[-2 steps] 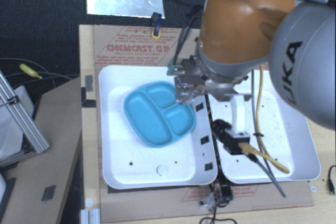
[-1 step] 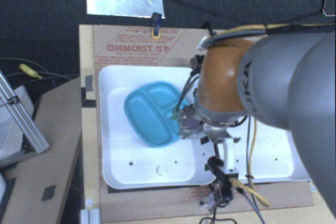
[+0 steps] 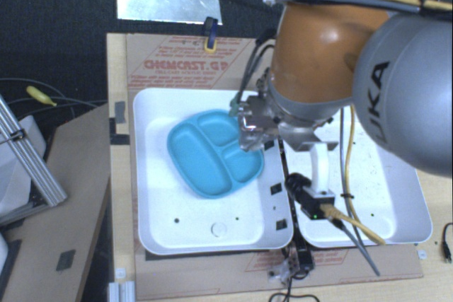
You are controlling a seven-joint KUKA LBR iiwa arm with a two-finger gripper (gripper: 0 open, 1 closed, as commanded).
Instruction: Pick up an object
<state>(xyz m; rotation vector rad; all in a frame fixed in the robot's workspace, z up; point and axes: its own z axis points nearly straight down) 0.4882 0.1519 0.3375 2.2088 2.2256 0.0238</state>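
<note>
1. We log one task object: a blue divided plate (image 3: 212,160) lying flat in the left bin (image 3: 159,223), toward its right half.
2. The gripper (image 3: 249,132) sits low over the plate's right edge, near the wall between the left bin and the right bin (image 3: 407,216). The arm's orange band (image 3: 318,32) blocks much of our sight.
3. We cannot tell how the hand is set, nor whether it touches the plate.
4. Our judgement: a flat plate offers only its raised rim. One finger should go inside the rim and one outside, then close firmly, then lift straight up.
5. Risk: rim slips; plate tilts against the bin wall.
</note>
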